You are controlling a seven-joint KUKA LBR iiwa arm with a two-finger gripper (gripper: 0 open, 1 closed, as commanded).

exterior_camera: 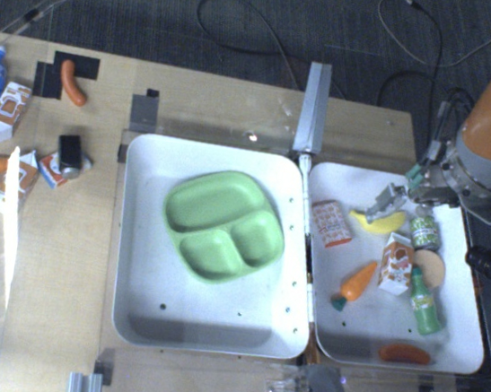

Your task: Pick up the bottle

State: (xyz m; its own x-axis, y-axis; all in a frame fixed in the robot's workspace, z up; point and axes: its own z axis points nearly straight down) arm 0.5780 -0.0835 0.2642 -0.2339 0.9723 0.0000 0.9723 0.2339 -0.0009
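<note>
From the overhead camera view, the toys were seen crowded into the right bin [469, 358], presumably tipped there as a pick pile, while the left bin [129, 247] held a green divided tray [223, 224]. The gripper [388, 202] was seen over the right bin's upper part, just above the banana [379, 222], with nothing held between its fingers; whether they were spread or closed could not be told. The green bottle [425, 306] was found lying near the bin's right wall, beside the juice carton [395, 264] and well below and right of the gripper. A carrot [357, 281] and a sausage [405, 353] were noted nearby.
</note>
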